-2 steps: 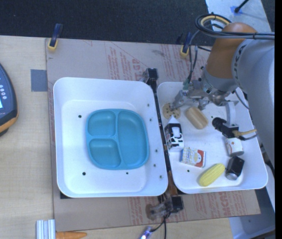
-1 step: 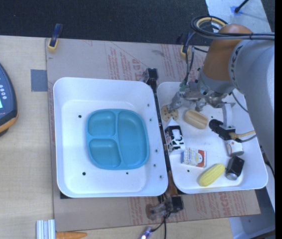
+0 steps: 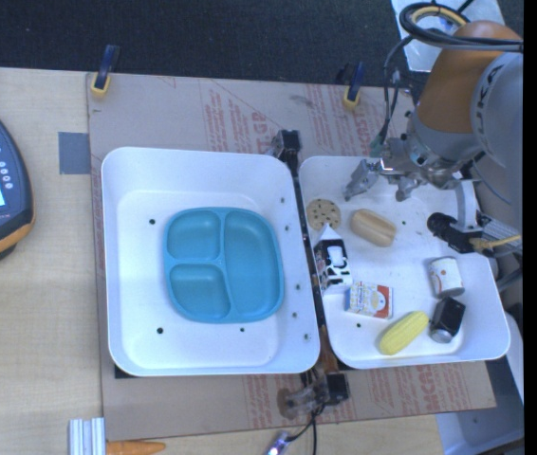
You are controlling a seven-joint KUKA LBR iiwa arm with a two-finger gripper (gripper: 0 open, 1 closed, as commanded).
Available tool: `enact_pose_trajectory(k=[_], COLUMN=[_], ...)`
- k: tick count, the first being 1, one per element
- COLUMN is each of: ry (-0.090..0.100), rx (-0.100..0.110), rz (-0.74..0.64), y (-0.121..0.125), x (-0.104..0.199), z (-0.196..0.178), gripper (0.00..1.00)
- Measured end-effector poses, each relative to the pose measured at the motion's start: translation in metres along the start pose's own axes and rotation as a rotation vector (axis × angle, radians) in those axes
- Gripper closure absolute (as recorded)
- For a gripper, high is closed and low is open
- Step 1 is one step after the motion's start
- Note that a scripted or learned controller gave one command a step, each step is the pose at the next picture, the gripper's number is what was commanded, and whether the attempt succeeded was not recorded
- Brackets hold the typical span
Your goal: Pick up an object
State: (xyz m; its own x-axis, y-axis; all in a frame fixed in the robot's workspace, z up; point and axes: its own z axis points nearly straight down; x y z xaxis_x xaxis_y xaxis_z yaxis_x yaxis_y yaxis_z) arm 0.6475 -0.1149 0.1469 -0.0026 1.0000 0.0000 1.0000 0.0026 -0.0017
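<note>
- Wooden desk (image 3: 41, 292) with cardboard sheet under two white bins; left bin (image 3: 126, 254) carries a blue divided tray (image 3: 223, 263), right bin (image 3: 477, 344) carries the small objects.
- Tool (image 3: 380, 180) hangs over the far part of the right bin, fingers spread wide, nothing between them.
- Nearest candidate: tan bread roll (image 3: 373, 227), lying just below the tool toward the near side, apart from neighbours.
- Roll looks oblong, smooth, pale brown, lying on its side, long axis slanted.
- Judgement: step in hand is approach. To do it well, shift slightly toward the roll, turn the fingers across its short axis, then descend straight.
- Round cookie (image 3: 323, 213) sits just left of the roll near the bin wall; keep fingers off it.
- Others further forward: yellow corn (image 3: 402, 333), white-red carton (image 3: 370, 300), can (image 3: 446, 275), dark item (image 3: 447, 318).
</note>
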Motion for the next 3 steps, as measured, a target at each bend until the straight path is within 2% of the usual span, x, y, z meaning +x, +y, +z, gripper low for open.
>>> enact_pose_trajectory(k=[1,2,3], ry=[0.000,0.001,0.001], rx=[0.002,0.000,0.004], rz=[-0.001,-0.003,-0.005], y=[-0.034,-0.005,-0.006], x=[0.015,0.105,0.104], z=[0.043,-0.046,-0.056], gripper=[0.00,0.00,1.00])
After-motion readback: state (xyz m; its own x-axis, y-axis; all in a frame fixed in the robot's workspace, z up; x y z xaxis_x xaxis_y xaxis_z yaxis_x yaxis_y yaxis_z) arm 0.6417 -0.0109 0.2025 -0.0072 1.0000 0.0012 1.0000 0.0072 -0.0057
